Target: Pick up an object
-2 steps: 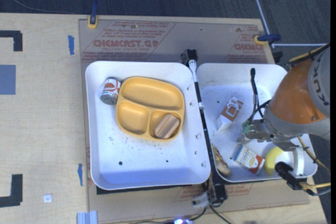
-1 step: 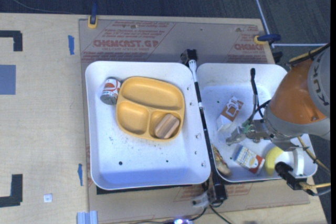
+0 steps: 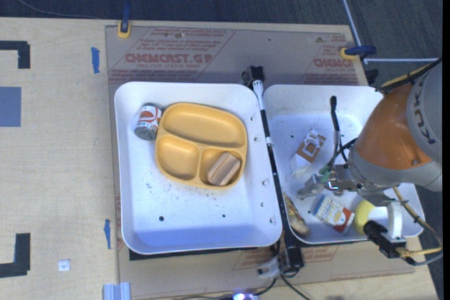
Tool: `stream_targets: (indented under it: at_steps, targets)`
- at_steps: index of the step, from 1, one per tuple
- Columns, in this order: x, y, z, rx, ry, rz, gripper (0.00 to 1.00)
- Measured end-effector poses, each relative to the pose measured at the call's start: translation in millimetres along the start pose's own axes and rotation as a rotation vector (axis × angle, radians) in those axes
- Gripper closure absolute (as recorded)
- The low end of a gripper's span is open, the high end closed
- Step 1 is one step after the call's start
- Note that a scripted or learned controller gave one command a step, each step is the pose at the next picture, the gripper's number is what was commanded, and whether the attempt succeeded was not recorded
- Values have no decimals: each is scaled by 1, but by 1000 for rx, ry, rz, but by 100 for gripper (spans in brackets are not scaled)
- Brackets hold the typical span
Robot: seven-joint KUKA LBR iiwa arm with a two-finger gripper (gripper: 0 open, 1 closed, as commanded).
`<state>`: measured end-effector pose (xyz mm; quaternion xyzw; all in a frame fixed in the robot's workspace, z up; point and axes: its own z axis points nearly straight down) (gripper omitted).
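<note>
While your gripper (image 3: 318, 184) hung low in the right bin (image 3: 295, 103), I couldn't tell its fingers' state.

Bright, even overhead light, soft shadows, mild glare on white bins (image 3: 133, 221), slightly soft focus.

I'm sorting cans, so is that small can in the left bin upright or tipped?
Tipped: the can lies on its side against the yellow tray.
</note>
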<state>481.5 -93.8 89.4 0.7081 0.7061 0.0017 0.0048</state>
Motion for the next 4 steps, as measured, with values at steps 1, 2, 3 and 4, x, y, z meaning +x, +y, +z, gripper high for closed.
stream_targets:
  at_steps: [1,2,3,4]
  targets:
    - [-5,3,-11,-13,-13,4,100]
    - [-5,2,-11,-13,-13,4,0]
    - [0,0,0,0,0,0,0]
    - [-5,3,-11,-13,-13,3,100]
